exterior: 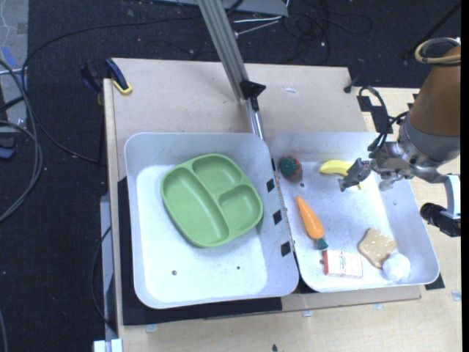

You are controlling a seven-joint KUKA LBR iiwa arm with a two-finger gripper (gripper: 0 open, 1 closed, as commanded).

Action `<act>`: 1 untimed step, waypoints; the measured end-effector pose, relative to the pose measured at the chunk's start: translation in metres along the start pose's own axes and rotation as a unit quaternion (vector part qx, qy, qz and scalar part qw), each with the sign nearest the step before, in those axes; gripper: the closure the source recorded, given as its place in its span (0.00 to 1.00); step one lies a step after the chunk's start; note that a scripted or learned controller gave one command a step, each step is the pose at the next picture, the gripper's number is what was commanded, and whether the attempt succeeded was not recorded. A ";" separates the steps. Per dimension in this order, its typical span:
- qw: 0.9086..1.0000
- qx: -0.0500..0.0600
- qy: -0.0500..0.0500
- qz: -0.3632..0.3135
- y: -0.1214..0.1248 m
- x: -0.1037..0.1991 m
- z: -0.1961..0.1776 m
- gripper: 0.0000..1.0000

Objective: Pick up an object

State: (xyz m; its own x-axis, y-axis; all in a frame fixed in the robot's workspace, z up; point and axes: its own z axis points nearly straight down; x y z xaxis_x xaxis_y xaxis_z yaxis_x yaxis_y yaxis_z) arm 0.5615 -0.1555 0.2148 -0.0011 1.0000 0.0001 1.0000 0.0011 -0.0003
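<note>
The right bin [352, 204] holds a yellow banana [335, 168], a round red-and-green fruit [291, 167], an orange carrot [311, 221], a small red-and-white box [342, 264], a slice of toast [376, 246] and a white ball [396, 268]. My gripper [355, 176] hangs over the bin's upper right part, just right of the banana and above the bin floor. Nothing shows between its dark fingers.
The left bin [146, 270] holds a green three-compartment plate [212, 199]. A grey metal pole [227, 42] slants down from the top to the join between the bins. My arm's orange band [440, 97] is at the right edge, over the wooden bench.
</note>
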 end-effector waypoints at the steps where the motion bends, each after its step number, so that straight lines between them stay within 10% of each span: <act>1: 1.000 0.003 0.001 0.001 -0.006 0.008 0.060 0.00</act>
State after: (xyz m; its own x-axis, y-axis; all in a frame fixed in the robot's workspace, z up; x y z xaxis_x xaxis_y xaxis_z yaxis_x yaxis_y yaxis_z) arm 0.5558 -0.1474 0.1553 0.0001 1.0000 0.0013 1.0000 -0.0001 -0.0058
